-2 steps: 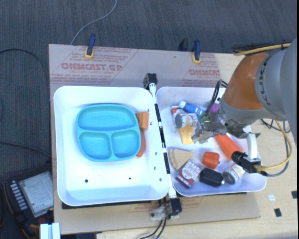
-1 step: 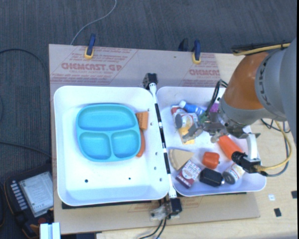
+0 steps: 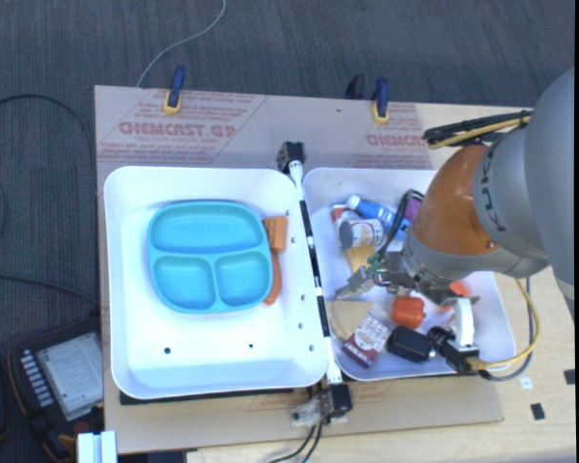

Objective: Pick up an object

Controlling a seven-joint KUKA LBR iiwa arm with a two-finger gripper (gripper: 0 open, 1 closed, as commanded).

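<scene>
My gripper [image 3: 367, 280] hangs low over the middle of the right bin [image 3: 497, 302], and its metal fingers [image 3: 350, 284] stand open with nothing between them. Just below it lie a red and white packet [image 3: 368, 337] and a small orange object [image 3: 407, 310]. Behind it, toward the bin's far side, are a small jar with a red label [image 3: 360, 231], a blue and white tube [image 3: 372, 207] and a yellowish piece [image 3: 377, 256]. The arm's orange band and grey body cover the bin's right half.
The left bin [image 3: 125, 258] holds a blue divided plate [image 3: 210, 257] with an orange utensil [image 3: 275, 249] along its right side. A black clamp strip [image 3: 309, 249] runs between the bins. Two blue and yellow clips [image 3: 379, 101] hold the board's far edge.
</scene>
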